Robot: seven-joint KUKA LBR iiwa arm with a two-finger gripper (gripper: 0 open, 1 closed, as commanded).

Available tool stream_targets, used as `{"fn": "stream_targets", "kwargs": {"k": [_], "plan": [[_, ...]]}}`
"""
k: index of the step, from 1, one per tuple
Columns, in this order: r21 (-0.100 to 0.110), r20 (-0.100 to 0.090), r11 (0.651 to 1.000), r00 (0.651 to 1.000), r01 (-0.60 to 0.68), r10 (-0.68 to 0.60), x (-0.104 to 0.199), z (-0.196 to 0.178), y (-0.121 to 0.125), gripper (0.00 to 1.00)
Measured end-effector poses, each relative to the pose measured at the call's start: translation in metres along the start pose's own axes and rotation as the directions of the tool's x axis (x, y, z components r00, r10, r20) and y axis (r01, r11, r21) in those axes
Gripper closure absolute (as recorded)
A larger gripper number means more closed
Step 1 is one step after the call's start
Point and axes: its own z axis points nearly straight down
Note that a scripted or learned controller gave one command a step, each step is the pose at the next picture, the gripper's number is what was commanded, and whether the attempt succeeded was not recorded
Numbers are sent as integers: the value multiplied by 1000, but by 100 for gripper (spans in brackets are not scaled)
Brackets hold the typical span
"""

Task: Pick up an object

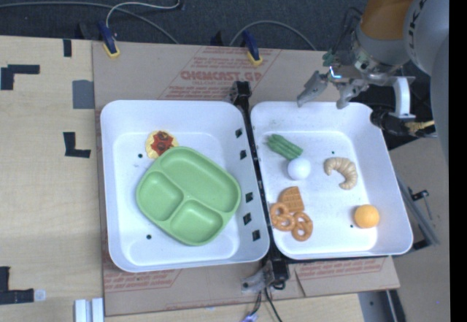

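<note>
Croissant (342,170) lies untouched in the right bin (379,139); the gripper (326,92), spread wide above its far rim, holds nothing and must descend nearer.

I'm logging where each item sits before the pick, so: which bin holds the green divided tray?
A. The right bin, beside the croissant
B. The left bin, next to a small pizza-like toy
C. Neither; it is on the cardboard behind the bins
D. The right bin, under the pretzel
B: the green divided tray lies in the left bin, with the small pizza-like toy at its upper-left corner; the croissant and pretzel are in the right bin.
</note>
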Motion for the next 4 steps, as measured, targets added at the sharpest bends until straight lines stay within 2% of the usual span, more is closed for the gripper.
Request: {"fn": "stream_targets", "kwargs": {"k": [1,2,3,4], "plan": [[4,-1,1000,1000,-1,1,27,91,-91,0],[-1,-1,1000,1000,-1,1,21,152,-150,0],[-8,2,1000,1000,0,0,27,151,-179,0],[-4,1,1000,1000,-1,1,28,151,-133,0]]}}
